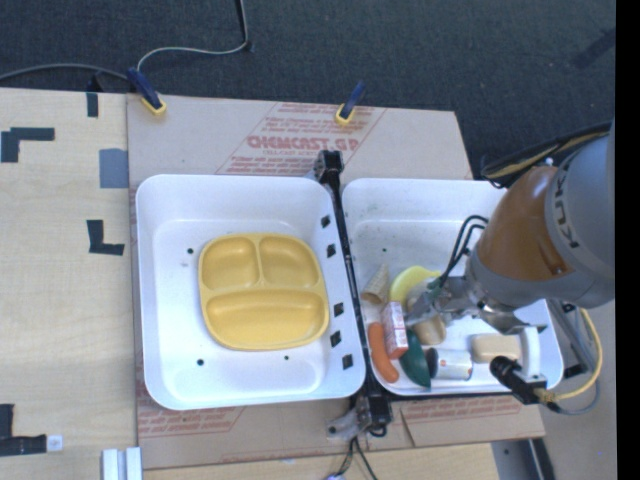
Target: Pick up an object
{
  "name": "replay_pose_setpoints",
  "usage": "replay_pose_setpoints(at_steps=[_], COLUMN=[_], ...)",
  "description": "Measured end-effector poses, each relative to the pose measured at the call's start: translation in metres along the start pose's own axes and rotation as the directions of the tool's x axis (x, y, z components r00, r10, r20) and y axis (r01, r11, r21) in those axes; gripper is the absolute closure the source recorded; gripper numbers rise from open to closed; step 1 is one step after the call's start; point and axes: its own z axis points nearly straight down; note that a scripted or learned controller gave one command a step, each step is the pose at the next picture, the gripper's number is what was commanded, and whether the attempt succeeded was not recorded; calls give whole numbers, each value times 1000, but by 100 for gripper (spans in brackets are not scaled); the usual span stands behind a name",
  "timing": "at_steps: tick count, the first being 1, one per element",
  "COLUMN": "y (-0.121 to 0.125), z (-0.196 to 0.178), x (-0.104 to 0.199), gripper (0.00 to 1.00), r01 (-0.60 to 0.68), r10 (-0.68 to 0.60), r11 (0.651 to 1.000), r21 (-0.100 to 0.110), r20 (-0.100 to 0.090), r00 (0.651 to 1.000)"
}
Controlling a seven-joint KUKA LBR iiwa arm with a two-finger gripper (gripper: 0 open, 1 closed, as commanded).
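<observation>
1. Two shallow white bins sit side by side on the counter [60, 268], on a sheet of printed cardboard [290, 143].
2. The left bin [165, 208] holds a yellow divided plate [263, 291], lying flat near its middle with three compartments facing up.
3. The right bin [400, 203] holds a cluster of small objects gathered toward its near side.
4. In that cluster, an orange carrot-like piece [381, 352] lies close to the divider between the bins, with a small red-and-white packet [396, 326] just beside it.
5. A dark green piece [417, 367] lies beside the carrot, touching a small white cylinder [453, 367].
6. A yellow rounded object [410, 282] sits behind these, with a tan cone-shaped piece [376, 286] to its left.
7. A pale beige block [493, 347] lies to the right of the cluster.
8. The arm [545, 238] reaches in from the right, its orange band over the right bin.
9. The gripper [436, 308] is down among the objects, beside the yellow rounded object; whether it is apart or together cannot be told, and no object is seen clamped in it.
10. Two yellow clamps [150, 100] hold the cardboard's far edge.
</observation>
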Motion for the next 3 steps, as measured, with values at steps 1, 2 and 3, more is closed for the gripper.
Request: replay_pose_setpoints(at_steps=[1, 2, 3], y=[-12, -12, -12], z=[-103, -149, -165], x=[49, 81, 115], gripper=[100, 100, 100], r01=[3, 3, 4], r10=[-3, -3, -4], r11=[1000, 1000, 1000], r21=[6, 6, 6], r20=[-5, -4, -5], r00=[1000, 1000, 1000])
